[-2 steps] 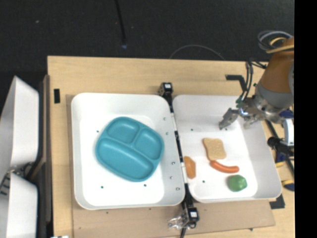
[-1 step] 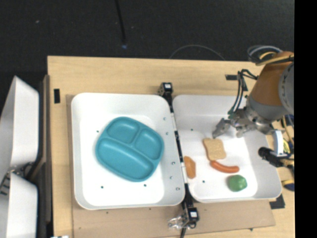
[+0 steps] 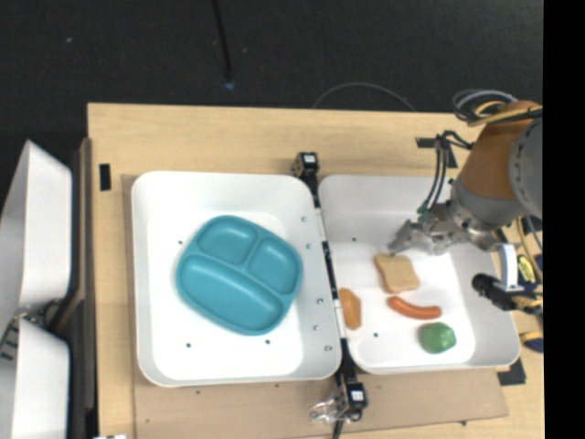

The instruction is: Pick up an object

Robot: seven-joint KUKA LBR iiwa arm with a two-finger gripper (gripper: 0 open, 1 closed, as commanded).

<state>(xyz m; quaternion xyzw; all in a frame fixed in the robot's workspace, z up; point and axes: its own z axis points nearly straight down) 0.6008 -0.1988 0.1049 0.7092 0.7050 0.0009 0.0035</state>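
The bread slice [image 3: 397, 272] lies flat in the right bin [image 3: 366, 199], just under the gripper [image 3: 416, 235]. It looks light and soft, best pinched across its edges. The gripper's state cannot be told.

Two white bins [image 3: 146, 273] sit side by side. The left one holds one teal tray [image 3: 239, 273]; the right one holds four foods: one toast [image 3: 397, 272], two sausages [image 3: 414, 308], one green ball [image 3: 437, 337].
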